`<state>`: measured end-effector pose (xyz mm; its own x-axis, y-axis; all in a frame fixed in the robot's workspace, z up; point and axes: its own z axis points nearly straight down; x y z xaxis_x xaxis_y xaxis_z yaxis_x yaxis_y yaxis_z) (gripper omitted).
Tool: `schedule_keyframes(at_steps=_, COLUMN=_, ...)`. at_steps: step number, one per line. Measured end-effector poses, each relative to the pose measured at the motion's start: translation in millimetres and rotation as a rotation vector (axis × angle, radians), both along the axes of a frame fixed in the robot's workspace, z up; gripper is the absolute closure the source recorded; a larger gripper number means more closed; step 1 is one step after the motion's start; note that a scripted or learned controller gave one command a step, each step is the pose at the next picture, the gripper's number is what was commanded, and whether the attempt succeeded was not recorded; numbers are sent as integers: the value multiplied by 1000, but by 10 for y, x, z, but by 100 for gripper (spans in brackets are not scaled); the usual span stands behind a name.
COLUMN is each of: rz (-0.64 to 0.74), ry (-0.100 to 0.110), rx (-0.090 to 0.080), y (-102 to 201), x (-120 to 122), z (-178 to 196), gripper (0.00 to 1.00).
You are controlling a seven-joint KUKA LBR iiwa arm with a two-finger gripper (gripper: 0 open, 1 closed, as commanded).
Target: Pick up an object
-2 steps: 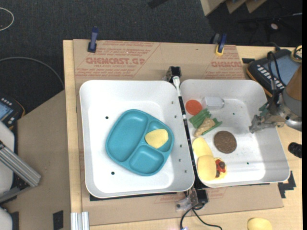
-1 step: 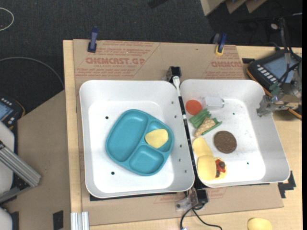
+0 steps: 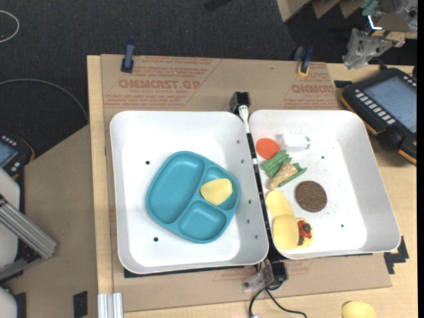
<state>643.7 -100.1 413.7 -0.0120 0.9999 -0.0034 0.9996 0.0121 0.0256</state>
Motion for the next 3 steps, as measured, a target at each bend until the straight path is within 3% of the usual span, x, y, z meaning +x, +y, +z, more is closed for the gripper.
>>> schedule_keyframes(at_steps=1, rz=-15, ry=35, rx=4, y=-301, x=-162, z=-1031, gripper=100)
schedule_keyframes(at_steps=2, rz=-17, ry=33, rx=4, y=-687, x=-511, z=-1579, gripper=100)
schedule_keyframes(at_steps=3, rz=-21, ry=34, rx=5, y=-1265, x=-1238, z=-3344, gripper=100)
